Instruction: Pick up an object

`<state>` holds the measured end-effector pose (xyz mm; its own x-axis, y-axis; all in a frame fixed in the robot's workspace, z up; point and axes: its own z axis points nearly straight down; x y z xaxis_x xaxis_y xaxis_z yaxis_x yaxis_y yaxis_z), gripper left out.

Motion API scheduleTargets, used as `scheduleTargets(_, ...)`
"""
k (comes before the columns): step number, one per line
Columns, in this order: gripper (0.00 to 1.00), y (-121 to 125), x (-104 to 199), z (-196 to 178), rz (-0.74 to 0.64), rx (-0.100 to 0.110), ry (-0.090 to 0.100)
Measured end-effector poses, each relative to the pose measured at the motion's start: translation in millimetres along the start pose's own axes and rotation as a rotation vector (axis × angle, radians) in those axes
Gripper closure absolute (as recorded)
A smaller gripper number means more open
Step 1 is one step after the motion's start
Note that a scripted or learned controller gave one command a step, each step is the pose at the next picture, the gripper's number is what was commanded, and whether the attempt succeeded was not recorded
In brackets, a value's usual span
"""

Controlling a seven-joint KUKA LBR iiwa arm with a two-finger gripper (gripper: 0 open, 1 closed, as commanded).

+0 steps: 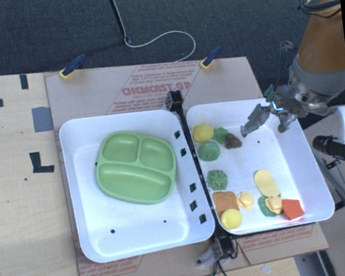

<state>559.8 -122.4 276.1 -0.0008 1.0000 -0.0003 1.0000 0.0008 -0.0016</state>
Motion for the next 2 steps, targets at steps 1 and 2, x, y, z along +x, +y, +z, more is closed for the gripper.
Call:
scheduleTargets(1, 1.0, 0.2, 0.7, -9.8, -0.001, 0.0, 0.0)
scheduleTargets(2, 1.0, -5.7, 27.9, -127.8, -0.004, -0.015, -0.001)
